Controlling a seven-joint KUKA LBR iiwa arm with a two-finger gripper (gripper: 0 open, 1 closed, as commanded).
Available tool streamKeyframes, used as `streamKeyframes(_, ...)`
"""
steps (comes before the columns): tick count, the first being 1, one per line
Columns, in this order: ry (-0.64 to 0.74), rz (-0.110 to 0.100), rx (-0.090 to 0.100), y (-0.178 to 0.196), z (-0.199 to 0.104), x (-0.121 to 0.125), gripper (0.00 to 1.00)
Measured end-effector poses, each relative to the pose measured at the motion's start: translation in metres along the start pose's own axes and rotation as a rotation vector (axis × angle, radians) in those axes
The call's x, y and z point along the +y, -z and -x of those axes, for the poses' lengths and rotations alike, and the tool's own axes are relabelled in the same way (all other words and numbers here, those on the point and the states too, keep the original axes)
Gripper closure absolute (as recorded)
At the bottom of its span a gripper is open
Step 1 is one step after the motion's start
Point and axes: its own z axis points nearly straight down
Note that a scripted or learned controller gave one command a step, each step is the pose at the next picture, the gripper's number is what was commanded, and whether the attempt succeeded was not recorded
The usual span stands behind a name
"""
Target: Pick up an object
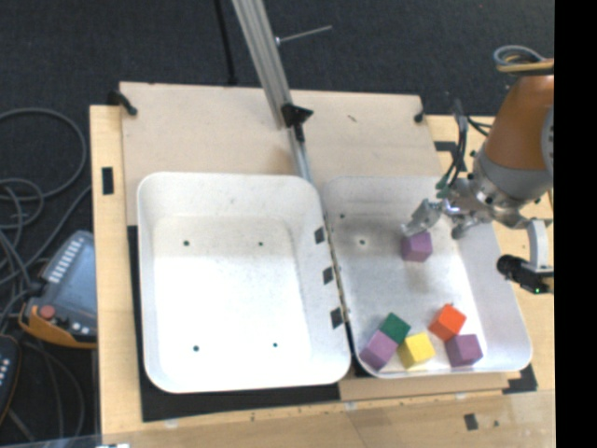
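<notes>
Above the right bin (485,278), the robot's jaws (435,216) stand spread apart, gripping nothing, just over a purple cube (417,245) lying on the bin floor; five more blocks, green (395,327), orange (449,321), yellow (417,348) and two purple, cluster at its near edge

Bench (215,129) — two white bins (233,287) on it.

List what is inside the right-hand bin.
The right bin holds six blocks: a purple block just below the gripper, and near the front edge a green, orange, yellow and two purple blocks. The arm covers the bin's far right corner.
</notes>
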Motion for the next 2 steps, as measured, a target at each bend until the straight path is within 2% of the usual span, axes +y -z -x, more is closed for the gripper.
streamKeyframes(1,0.004,-0.002,0.002,-0.094,0.023,0.024,0.0)
streamKeyframes(2,0.005,0.007,-0.001,-0.077,0.023,0.026,1.0)
